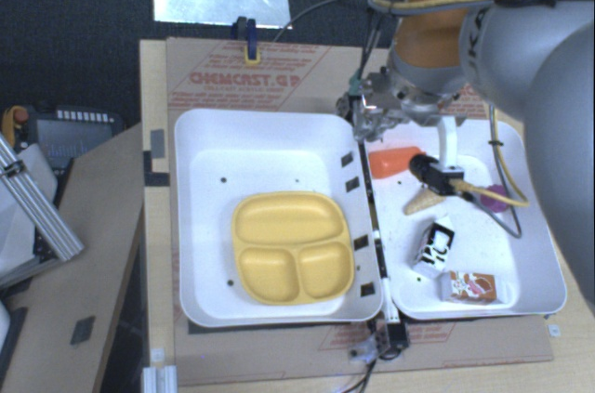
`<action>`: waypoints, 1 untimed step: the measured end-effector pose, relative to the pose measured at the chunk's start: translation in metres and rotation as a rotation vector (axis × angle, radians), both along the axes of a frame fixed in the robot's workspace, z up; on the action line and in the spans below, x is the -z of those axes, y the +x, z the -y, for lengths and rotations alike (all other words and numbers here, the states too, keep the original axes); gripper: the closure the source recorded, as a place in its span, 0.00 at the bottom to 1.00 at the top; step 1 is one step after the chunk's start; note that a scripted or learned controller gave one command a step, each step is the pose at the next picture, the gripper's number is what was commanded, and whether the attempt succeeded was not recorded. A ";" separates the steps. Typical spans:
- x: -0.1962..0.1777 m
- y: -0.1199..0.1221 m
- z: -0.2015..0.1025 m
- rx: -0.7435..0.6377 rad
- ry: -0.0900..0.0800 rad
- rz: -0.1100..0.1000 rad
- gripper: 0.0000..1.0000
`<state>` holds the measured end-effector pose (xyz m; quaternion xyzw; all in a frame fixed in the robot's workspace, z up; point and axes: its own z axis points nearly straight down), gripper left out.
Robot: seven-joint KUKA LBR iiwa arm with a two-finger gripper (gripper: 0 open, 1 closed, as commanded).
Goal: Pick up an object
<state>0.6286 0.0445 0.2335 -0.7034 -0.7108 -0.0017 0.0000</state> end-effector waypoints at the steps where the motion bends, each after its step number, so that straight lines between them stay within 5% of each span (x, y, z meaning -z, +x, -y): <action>1: -0.006 -0.004 -0.052 0.001 -0.001 -0.001 1.00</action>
